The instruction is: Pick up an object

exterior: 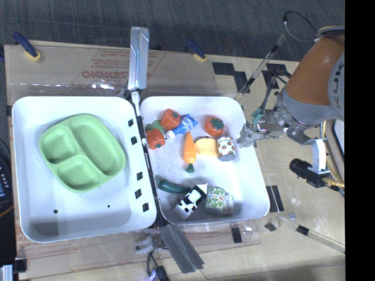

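Above the right bin's [258, 183] edge, our end effector [246, 134] carries nothing we can see, its grip unclear; toys remain unpicked.

The grey arm [328, 57] with its orange band [313, 69] reaches in from the right, its wrist angled down and leftward. The small metallic two-finger claw [246, 134] sits low at its tip; nothing is visibly between its fingers.

Cardboard sheet [111, 69], far side behind the left bin: red printed lettering, mirrored and too blurred to read.
Green-patterned packet [218, 200], near part of the right bin: print too small to read.
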### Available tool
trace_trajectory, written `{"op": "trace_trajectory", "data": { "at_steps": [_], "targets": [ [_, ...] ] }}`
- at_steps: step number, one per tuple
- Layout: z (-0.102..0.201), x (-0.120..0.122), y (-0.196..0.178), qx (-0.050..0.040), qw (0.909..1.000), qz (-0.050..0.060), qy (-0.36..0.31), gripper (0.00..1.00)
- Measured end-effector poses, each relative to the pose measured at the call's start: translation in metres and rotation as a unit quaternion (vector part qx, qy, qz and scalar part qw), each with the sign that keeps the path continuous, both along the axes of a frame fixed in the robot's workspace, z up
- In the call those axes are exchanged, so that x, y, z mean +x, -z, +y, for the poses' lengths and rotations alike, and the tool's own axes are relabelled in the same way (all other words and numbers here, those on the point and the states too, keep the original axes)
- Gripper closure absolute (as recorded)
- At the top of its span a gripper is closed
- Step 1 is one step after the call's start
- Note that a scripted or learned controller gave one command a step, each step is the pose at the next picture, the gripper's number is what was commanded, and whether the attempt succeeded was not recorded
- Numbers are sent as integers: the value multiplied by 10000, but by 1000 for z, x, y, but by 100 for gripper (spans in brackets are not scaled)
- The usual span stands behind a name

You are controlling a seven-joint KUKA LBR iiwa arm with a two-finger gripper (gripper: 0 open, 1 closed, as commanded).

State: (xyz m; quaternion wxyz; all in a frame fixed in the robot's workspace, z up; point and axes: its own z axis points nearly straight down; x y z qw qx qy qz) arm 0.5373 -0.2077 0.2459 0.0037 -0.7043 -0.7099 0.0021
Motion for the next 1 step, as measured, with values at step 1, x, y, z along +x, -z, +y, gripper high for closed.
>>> {"op": "trace_trajectory", "data": {
  "at_steps": [1],
  "targets": [
    [86, -14, 70, 10, 9919, 1, -1270, 0]
  ]
}}
